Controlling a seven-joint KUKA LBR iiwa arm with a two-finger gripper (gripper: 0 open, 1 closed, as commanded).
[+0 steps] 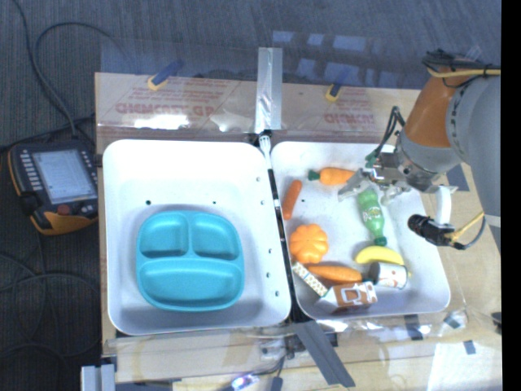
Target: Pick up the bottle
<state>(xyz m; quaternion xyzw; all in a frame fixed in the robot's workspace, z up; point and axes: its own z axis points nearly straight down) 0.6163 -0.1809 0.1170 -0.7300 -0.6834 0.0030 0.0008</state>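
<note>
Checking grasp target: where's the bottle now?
The green bottle lies in the right bin, toward its right side, just above the banana, with the pincer at its upper end.

grey arm point(480, 129) with an orange band, black cables, and a metallic gripper point(376, 182).

Two shallow white bins are seen side by side on the surface point(122, 88). A blue divided plate point(190, 259) lies in the left bin point(122, 165). In the right bin point(435, 287), a green bottle point(372, 214) lies on its side, with the end effector point(376, 179) placed at its upper end. A carrot point(335, 176), a small pumpkin point(308, 243) and a banana point(379, 256) are spread around it. A handheld control pendant point(53, 186) rests on the floor at left.
</note>
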